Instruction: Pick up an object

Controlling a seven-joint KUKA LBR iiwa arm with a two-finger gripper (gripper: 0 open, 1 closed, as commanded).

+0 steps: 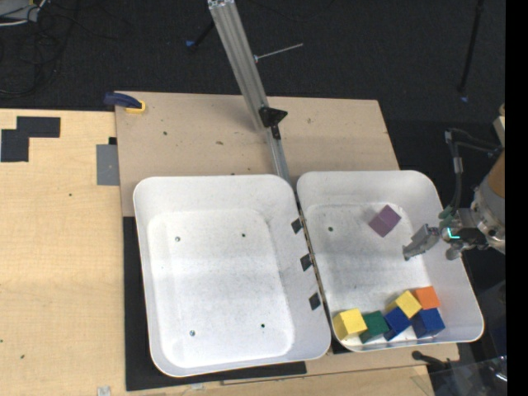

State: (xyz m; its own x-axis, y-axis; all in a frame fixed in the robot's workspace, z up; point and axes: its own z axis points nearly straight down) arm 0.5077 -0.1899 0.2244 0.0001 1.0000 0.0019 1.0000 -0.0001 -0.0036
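In the right bin (pixel 363 184) a purple block (pixel 384 219) lies alone toward the back. Along that bin's front edge sits a cluster of blocks: a yellow one (pixel 350 322), a green one (pixel 373 327), a blue one (pixel 397 322), a second yellow one (pixel 407 304), an orange one (pixel 426 296) and a second blue one (pixel 428 323). My gripper (pixel 434 249) hovers at the bin's right side, right of and a little nearer than the purple block and above the cluster. It is open, and nothing sits between its fingers.
The left bin (pixel 165 196) lies beside the right one, with black clips (pixel 306 261) along the shared edge. A slanted aluminium rail (pixel 245 64) rises behind the bins. A small blue and yellow item (pixel 125 101) lies at the bench's back left corner.
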